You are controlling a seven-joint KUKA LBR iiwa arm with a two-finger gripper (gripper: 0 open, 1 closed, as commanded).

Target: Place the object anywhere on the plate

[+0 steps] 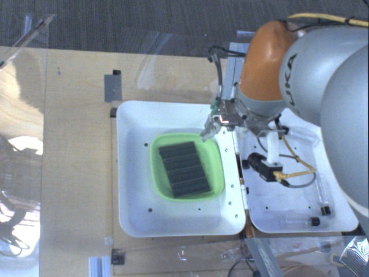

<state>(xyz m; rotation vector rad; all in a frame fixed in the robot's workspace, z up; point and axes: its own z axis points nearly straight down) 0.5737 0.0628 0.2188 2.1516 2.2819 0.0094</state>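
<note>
One dark grey ribbed rectangular block (pixel 184 169) lying flat on the one lime-green square plate (pixel 216 172) at frame centre, long axis running upper left to lower right — placement apparently done. Just up-right, over the plate's upper-right corner, the gripper (pixel 209 130); fingers' state impossible to tell. Two shallow white bins (pixel 135 172) side by side.

The plate (pixel 187 166) looked like smooth green plastic with a soft sheen. On it lay a dark grey ribbed block (pixel 184 169), matt and rubbery-looking. Both bins (pixel 132 154) were smooth white plastic, faintly glossy. The bench (pixel 69 172) showed pale wood grain. The arm's (pixel 323 68) grey shell and orange band (pixel 262 62) shone glossy.
</note>
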